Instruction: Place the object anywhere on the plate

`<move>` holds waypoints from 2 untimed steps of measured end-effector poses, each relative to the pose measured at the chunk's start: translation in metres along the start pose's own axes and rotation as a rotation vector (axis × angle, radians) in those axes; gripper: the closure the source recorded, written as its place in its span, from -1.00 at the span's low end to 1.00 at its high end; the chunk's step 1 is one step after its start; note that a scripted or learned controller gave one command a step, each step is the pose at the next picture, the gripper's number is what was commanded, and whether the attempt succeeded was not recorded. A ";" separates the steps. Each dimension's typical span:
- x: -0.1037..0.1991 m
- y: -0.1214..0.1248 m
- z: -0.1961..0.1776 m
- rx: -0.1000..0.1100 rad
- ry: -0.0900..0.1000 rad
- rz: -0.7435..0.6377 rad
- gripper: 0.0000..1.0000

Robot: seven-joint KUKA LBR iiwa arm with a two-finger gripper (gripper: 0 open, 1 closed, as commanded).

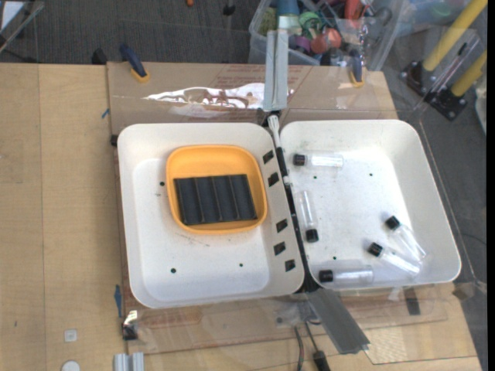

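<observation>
An orange plate (pixel 216 154) with rounded corners sits in the left bin (pixel 155 277), toward its back. A black ridged rectangular block (pixel 214 199) lies flat on the plate and covers most of its front half. In the right bin (pixel 363 141) lie several clear tubes with black caps. One tube (pixel 317 161) is near the back left, another (pixel 307 216) lies along the left wall, and a third (pixel 346 273) is at the front. Two more tubes (pixel 404 236) lie close together at the right front.
A divider with black clips (pixel 280 222) runs between the two bins. A clear box of coloured clutter (pixel 332 14) stands behind the bins. A metal bar (pixel 276 68) rises at the back centre. Bare wooden bench (pixel 54 207) lies to the left.
</observation>
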State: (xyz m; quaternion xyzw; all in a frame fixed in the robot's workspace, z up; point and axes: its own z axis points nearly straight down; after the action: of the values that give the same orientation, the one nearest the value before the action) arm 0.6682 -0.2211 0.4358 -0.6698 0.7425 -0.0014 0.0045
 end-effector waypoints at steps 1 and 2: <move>0.000 0.000 0.001 -0.002 -0.001 -0.395 1.00; -0.009 0.001 0.001 -0.004 -0.002 -0.717 1.00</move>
State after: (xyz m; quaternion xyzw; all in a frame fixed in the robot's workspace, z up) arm 0.6681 -0.2125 0.4349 -0.8877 0.4605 -0.0008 0.0033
